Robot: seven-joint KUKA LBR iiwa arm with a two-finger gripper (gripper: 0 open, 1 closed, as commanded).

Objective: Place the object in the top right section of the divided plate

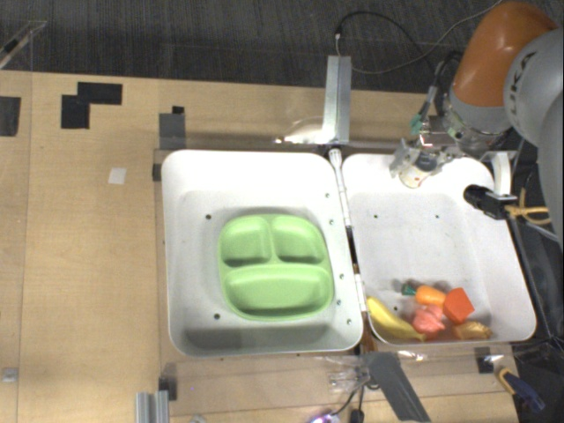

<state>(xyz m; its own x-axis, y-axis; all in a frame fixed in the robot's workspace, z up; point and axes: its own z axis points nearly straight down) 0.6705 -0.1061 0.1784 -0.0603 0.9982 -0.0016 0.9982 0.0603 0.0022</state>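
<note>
Bench bins | arm (507, 55) over right bin's (441, 227) far edge | jaws' state unclear

The divided plate (275, 265) looks like smooth green plastic with a soft sheen. Both white bins (189, 236) read as matt moulded plastic. The surface (79, 263) shows pale wood grain, dull in finish. The banana (392, 321) and orange block (458, 306) appear glossy, like toy plastic. The arm's orange band (493, 51) is smooth and semi-gloss, and the upright post (338, 100) is brushed metal.
</note>
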